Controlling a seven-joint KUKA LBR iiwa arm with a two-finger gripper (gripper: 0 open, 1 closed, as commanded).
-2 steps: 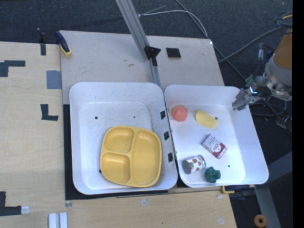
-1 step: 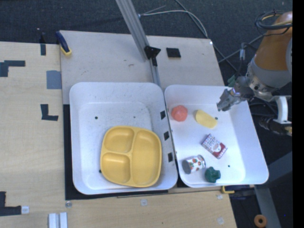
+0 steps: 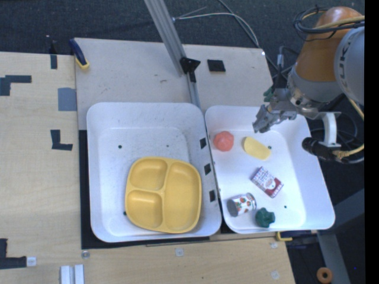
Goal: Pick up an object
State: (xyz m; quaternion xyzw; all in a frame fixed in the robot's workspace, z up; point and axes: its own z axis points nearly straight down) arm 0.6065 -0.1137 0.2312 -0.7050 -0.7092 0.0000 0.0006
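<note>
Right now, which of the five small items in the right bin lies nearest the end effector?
The yellow block, just below the end effector; the others lie farther away.

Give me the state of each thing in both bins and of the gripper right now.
Gripper: above the right bin's far end, holding nothing visible.
Yellow tray: lying flat in the left bin, right side up.
Red ball: resting in the right bin, untouched.
Yellow block: lying flat, just below the gripper in view.
Red packet: lying flat.
Small can: on its side.
Green toy: resting near the bin's near edge.
</note>
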